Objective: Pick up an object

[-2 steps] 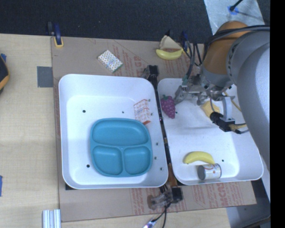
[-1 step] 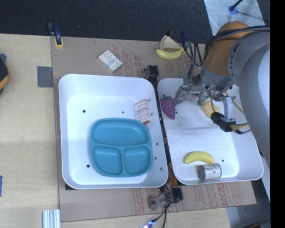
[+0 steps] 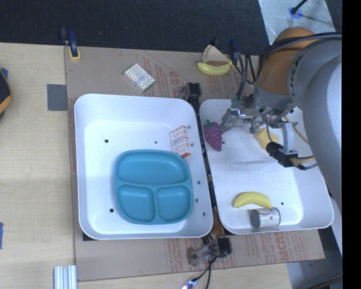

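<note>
across the right bin (image 3: pixel 316 212): one banana (image 3: pixel 251 200), one can (image 3: pixel 265 218), one grape bunch (image 3: pixel 213 135) (hand (image 3: pixel 243 114) state unclear).

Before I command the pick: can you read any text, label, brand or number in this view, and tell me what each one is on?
Nothing reads clearly enough to quote.
Cardboard sheet under the bins: faded red printing, too blurred to read.
Small packet in the left bin: red and white markings, too small to read.
Patterned packet on the cardboard: no readable letters.
Can in the right bin: no readable label.
</note>
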You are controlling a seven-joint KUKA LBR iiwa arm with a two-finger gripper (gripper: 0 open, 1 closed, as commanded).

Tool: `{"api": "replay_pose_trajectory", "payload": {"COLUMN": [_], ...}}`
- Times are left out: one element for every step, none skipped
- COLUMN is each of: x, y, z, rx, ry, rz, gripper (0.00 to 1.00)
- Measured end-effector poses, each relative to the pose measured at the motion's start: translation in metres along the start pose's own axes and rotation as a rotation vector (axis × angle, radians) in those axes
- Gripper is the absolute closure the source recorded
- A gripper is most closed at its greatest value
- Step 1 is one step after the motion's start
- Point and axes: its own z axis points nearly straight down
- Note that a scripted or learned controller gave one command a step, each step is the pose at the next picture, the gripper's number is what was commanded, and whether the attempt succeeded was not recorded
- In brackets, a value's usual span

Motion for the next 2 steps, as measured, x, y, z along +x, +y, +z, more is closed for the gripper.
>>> {"api": "replay_pose_trajectory", "payload": {"x": [-0.0022,-0.0002], "y": [-0.0065,0.0000], "z": [0.0006,0.0001], "rx": [0.002,0.000], "ry": [0.004,0.000], "rz": [-0.001,-0.001], "gripper": [0.00,0.00]}}
